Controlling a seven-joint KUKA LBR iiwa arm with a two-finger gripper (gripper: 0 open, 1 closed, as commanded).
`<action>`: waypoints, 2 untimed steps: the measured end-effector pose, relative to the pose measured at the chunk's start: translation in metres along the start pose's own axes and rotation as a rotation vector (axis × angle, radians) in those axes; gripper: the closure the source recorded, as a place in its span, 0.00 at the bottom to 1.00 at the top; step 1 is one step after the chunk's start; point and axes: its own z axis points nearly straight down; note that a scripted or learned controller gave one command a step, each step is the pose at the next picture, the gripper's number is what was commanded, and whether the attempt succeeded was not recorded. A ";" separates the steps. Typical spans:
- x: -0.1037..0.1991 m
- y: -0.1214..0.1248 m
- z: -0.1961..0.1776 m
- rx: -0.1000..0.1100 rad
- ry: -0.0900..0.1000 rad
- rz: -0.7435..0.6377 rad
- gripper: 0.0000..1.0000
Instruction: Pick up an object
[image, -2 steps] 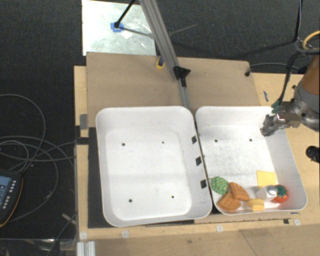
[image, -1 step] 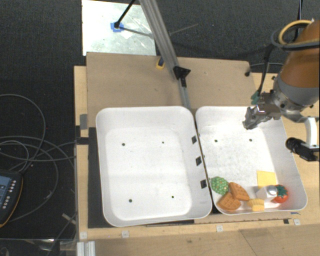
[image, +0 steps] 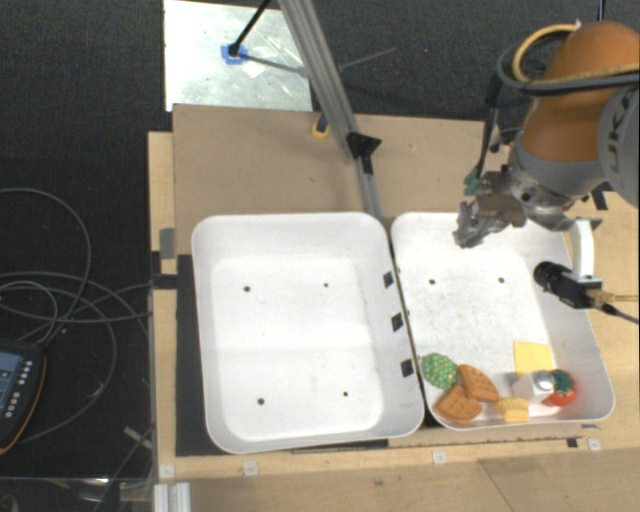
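Hovers at the right bin's (image: 420, 235) far end, gripper (image: 470, 235) grip unclear; toys (image: 470, 385) heaped well apart, nearside.

Both bins (image: 300, 235) look like smooth white plastic with a slight sheen. The bench (image: 420, 160) looks like matt brown board. The arm's orange band (image: 590, 70) is glossy. The pole (image: 330, 80) seems dull grey metal. The yellow block (image: 533, 355) is matt.

bench (image: 260, 160): brown | left bin (image: 215, 300), right bin (image: 480, 240) touching, side by side
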 end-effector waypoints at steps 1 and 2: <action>0.044 0.024 0.014 0.001 0.000 0.000 1.00; 0.099 0.031 0.024 0.002 0.001 0.000 1.00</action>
